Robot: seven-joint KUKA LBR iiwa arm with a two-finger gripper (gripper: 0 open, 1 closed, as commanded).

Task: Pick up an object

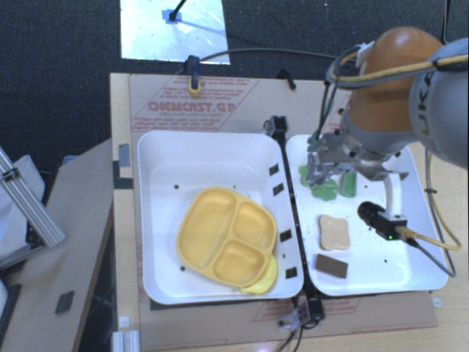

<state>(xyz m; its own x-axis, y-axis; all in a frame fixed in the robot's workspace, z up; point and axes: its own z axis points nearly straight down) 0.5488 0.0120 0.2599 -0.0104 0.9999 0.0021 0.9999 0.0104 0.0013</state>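
Note:
My gripper (319,171) hangs low over the back left part of the right bin (421,262). Directly beneath and beside it lie green pieces (325,191), one leafy and flat, one an upright green block (348,183) partly hidden by the wrist. Whether the gripper touches them is unclear. A slice of toast (334,232) lies in the middle of the same bin. A dark brown block (331,266) rests nearer the front edge.
The left bin (157,196) holds a yellow divided plate (227,235) with a yellow curved piece (264,279) tucked under its front corner. A black divider strip (287,204) runs between the bins. The large orange and grey arm covers the right bin's back.

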